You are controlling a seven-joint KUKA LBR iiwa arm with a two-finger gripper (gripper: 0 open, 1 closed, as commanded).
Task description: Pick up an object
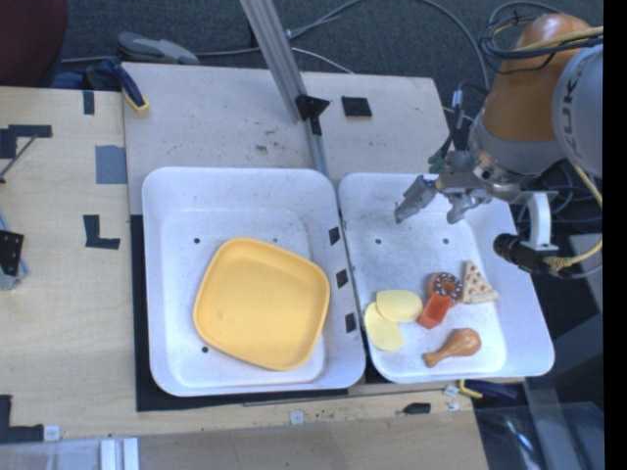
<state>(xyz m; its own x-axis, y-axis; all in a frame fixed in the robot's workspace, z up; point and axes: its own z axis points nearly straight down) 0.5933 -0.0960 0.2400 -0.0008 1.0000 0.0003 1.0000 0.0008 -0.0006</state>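
While your claw [432,206] hangs spread and holding nothing at the upper right of the frame, the right bin [387,233] below it keeps a donut [445,284], pizza slice [477,284], red block [435,310], two yellow discs [391,317] and drumstick [454,346]; the left bin [171,213] holds a yellow plate [262,304].

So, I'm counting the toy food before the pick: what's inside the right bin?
The right bin holds two yellow slices, a donut, red piece, pizza wedge and drumstick. Anything beneath them is hidden.
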